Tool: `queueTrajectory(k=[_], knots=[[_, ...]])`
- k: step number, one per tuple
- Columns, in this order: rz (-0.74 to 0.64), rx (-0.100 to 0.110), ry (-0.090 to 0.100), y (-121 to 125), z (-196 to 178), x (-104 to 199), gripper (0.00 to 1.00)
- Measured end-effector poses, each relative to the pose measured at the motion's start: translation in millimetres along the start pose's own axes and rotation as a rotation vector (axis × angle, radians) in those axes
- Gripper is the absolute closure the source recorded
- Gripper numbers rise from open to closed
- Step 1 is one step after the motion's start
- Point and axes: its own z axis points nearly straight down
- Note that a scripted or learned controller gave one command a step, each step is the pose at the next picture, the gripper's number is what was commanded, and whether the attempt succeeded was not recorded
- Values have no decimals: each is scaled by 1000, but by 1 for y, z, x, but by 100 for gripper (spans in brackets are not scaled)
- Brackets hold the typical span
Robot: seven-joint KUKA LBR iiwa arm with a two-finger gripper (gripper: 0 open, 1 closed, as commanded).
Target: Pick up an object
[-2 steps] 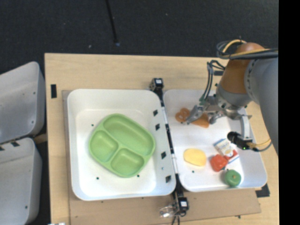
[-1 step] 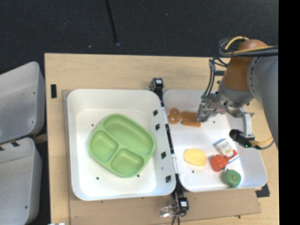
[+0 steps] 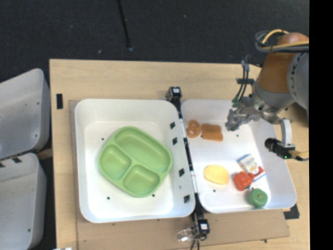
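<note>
The right bin (image 3: 270, 194) holds several small objects: an orange pretzel-like piece (image 3: 193, 129), a brown bread-like slab (image 3: 212, 132), a yellow lemon-shaped object (image 3: 216, 174), a red piece (image 3: 242, 180), a green apple-like object (image 3: 257, 197) and a small white and blue packet (image 3: 250, 163). My gripper (image 3: 232, 123) hangs over the bin's upper right part, just right of the brown slab. Nothing shows between its fingers.
The left bin (image 3: 88, 202) bears a green divided plate (image 3: 135, 161). A raised divider (image 3: 183, 155) runs between the two bins. The arm's grey and orange body (image 3: 278, 77) leans in from the upper right. White chairs (image 3: 21, 119) stand left of the bench.
</note>
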Motion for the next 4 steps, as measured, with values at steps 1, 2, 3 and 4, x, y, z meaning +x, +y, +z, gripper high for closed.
queueTrajectory(k=[1, 2, 3, 4], knots=[[-2, -1, -1, 6, -61, -9, 100], [-8, 0, 0, 7, -96, -10, 100], [-11, 4, 2, -2, -103, 36, 100], [-11, 5, 2, -8, -88, 84, 100]])
